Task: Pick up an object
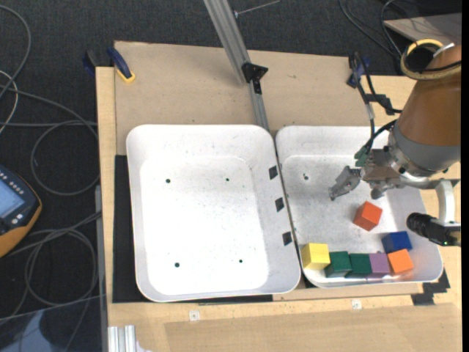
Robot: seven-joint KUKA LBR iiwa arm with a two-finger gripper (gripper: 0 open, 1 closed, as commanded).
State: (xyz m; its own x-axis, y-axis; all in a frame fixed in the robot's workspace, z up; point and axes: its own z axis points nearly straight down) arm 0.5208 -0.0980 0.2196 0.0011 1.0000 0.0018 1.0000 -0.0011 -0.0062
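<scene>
So the blocks are all sitting in the right bin (322, 141), mostly bunched along its near edge: yellow cube (316, 254), green blocks (349, 263), purple block (379, 263), orange cube (400, 260) and blue block (396, 241), probably having slid down against the wall. The red-orange cube (368, 215) is lying apart, which I'm guessing makes it the easy target. The arm is reaching in from the right, wrist angled down, gripper (357, 184) hovering just above that cube, fingers spread wide, holding nothing. The left bin (135, 196) is sitting beside it.

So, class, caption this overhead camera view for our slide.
Gripper above the right bin, near an orange block.
</scene>
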